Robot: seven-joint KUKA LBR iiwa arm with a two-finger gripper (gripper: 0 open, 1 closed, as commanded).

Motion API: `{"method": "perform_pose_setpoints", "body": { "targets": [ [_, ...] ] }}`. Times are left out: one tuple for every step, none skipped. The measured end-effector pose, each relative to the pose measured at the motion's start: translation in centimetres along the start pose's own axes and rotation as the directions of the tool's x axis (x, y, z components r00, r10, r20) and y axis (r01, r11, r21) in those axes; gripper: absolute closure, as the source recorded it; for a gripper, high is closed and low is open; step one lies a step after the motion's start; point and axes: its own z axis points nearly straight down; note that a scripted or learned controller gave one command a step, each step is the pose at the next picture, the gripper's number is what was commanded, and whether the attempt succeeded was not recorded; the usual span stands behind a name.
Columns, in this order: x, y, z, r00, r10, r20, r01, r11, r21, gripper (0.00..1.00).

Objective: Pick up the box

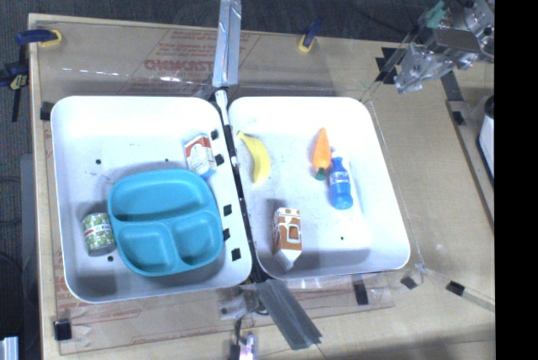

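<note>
Two boxes are in view. An orange and white carton point(287, 234) stands near the front of the right bin point(382, 182). A smaller red and white box point(198, 154) lies in the left bin point(67, 182), against the divider and just behind the blue plate. My gripper point(412, 79) hangs outside the bins, above the bench beyond the right bin's far right corner. It is well away from both boxes, and I see nothing in it.
The right bin also holds a banana point(255, 156), a carrot point(320, 150) and a blue bottle point(340, 184). A blue divided plate point(164, 221) and a green can point(97, 233) sit in the left bin. Clamps line the bench's far edge.
</note>
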Motion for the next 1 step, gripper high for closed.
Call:
{"method": "perform_pose_setpoints", "body": {
  "targets": [
    [-1.18, -8.46, 0.1, 0.867, 0.499, 0.0, -0.499, 0.867, 0.005, 1.0]
  ]
}}
